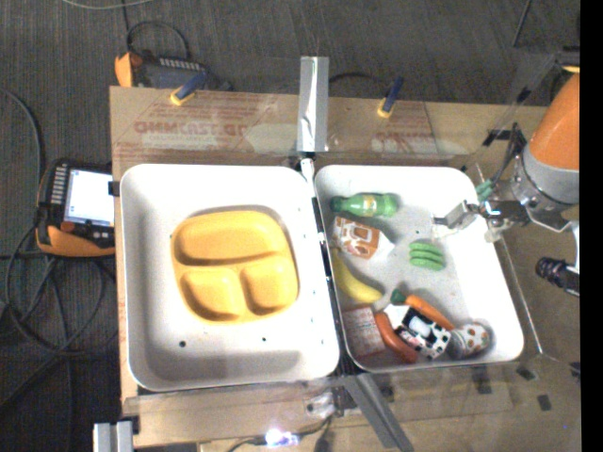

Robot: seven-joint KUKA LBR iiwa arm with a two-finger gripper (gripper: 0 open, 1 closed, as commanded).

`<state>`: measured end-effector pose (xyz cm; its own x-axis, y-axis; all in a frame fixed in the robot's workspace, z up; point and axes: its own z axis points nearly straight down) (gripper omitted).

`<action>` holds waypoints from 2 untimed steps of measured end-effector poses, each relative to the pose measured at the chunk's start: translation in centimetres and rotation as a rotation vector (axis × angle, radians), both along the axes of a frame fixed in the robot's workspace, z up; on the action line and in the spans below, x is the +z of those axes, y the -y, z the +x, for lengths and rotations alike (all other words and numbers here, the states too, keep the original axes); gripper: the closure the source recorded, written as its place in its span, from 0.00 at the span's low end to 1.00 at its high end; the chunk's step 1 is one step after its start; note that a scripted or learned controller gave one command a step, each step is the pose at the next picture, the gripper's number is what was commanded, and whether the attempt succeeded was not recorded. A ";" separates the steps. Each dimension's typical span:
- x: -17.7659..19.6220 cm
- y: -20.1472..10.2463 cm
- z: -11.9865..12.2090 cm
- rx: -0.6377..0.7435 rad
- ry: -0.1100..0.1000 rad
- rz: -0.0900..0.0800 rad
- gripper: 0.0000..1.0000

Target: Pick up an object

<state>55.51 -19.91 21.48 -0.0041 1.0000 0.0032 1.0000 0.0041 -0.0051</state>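
The right bin [495, 281] holds several items. A green bottle [367, 204] lies near its back, with an orange-and-white packet [356, 238] just in front of it. A green ridged piece [427, 254] sits mid-bin. A banana [356, 285] lies by the left wall. At the front are a carrot [429, 307], a red sausage [391, 337], a black-and-white toy [421, 332] and a round ball [477, 337]. My gripper [464, 217] hovers over the bin's back right part, up and to the right of the green ridged piece, with nothing seen in it.
The left bin [141, 281] holds a yellow compartment tray [236, 262]. A metal post [313, 102] stands behind the divide between the bins. Clamps [388, 102] grip the cardboard at the back. A handheld device [80, 205] lies on the floor at left.
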 end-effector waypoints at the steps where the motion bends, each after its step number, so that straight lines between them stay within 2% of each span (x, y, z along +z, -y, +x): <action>1: -9.2 -6.5 5.9 0.044 0.012 -0.004 0.00; 2: -9.2 -6.5 5.9 0.044 0.012 -0.004 0.00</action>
<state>61.38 -13.37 12.28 -0.0481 0.9988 -0.0009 0.9988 0.0481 0.0065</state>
